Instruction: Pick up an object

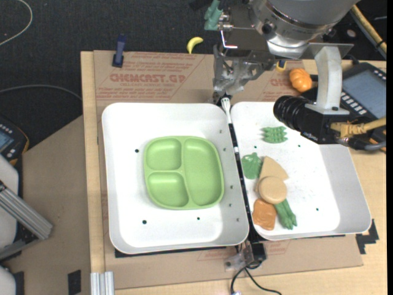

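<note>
My gripper (226,90) hangs under the grey and orange arm, over the far end of the ridge where the two bins meet. In the right bin (331,183) several toy foods lie near the left wall: a green ridged piece (273,134), a green leafy piece (250,165), a tan wedge (274,169), a tan round piece (272,190), an orange block (264,214) and a green stalk (286,214). All of them sit nearer the front than the gripper. I see nothing hanging from the gripper.
A green divided plate (183,172) fills the middle of the left bin (120,165). A black camera mount (302,118) overhangs the right bin's far edge. Behind the bins lie an orange toy (300,78), a yellow banana (194,43) and a blue clip (119,51).
</note>
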Tool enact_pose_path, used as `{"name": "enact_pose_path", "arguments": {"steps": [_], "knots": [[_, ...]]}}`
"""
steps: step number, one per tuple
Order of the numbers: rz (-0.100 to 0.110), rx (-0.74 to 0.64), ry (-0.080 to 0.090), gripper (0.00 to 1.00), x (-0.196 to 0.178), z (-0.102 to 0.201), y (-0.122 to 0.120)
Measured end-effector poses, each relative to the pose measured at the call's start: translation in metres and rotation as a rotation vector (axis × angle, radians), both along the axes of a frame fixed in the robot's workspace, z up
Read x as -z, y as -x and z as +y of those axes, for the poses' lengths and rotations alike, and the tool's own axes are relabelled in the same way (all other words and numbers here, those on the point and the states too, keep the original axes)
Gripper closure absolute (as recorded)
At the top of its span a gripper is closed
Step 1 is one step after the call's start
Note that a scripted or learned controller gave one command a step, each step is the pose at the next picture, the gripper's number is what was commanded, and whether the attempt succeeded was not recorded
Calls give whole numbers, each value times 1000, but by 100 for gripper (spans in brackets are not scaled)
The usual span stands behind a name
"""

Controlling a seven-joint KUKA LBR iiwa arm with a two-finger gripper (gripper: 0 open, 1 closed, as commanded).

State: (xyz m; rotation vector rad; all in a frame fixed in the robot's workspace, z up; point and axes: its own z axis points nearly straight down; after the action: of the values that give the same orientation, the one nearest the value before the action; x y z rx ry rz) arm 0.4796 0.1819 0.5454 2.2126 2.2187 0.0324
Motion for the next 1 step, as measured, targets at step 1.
{"name": "enact_pose_path", "arguments": {"steps": [1], "knots": [[34,3,15,100,137,12,2]]}}
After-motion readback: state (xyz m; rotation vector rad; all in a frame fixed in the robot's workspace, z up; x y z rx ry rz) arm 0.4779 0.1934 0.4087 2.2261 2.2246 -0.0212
